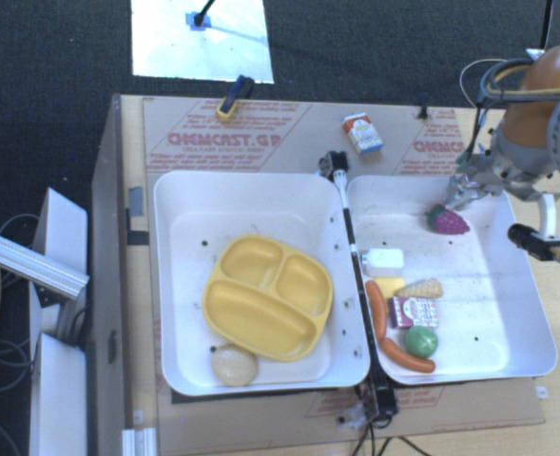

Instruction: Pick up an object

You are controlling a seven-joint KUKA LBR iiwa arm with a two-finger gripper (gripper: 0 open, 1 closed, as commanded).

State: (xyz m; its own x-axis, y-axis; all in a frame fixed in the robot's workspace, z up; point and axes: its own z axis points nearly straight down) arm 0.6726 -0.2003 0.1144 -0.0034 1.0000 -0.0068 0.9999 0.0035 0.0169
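Observation:
My gripper [458,193] hangs over the far right part of the right bin [508,283], under the grey wrist with the orange band. Just below and left of it lies a purple berry-like toy [448,220] on the bin floor, very close to the gripper tip; I cannot tell whether they touch. Along the bin's left side sits a cluster: a white block [384,258], a yellow wedge [389,286], a pale corn-like piece [425,290], a red and white carton [415,312], a green ball [421,341] and two orange sausages [376,309].
The left bin [184,255] holds a yellow divided plate [268,295] and a beige round lump [234,366]. On the bench behind the bins lie a small red and white carton [362,133] and a yellow and black tool [232,100].

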